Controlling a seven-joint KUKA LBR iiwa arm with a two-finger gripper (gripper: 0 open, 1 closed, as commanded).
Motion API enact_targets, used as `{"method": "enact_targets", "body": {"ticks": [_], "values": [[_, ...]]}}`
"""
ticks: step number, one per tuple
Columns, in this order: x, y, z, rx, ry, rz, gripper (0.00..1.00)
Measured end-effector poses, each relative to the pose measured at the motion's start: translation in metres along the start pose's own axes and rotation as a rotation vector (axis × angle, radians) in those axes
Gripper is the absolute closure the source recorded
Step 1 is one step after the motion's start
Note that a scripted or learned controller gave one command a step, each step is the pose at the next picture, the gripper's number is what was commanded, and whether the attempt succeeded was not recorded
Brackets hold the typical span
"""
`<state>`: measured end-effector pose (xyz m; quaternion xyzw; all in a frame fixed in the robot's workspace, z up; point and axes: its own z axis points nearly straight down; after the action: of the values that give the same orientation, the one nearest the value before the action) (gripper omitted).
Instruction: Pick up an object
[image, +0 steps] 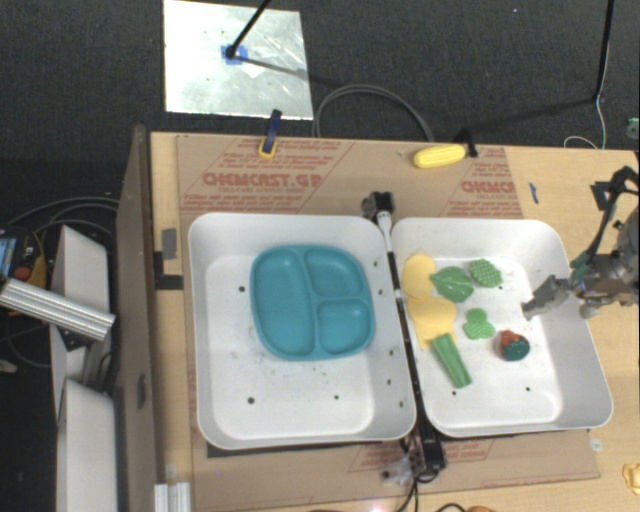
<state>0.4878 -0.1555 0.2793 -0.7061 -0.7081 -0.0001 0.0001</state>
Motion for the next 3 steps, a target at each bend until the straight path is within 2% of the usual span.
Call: {"method": "enact_targets", "body": {"ticks": [1,2,3], "values": [[-0.029,0.045,0.11,0.003,-0.001,0.002,0.0],[-0.039,0.03,0.199,0.002,0.0,0.003,0.0],[-0.038,0.033,0.184,-0.005,-0.001,0.002,1.0]]}}
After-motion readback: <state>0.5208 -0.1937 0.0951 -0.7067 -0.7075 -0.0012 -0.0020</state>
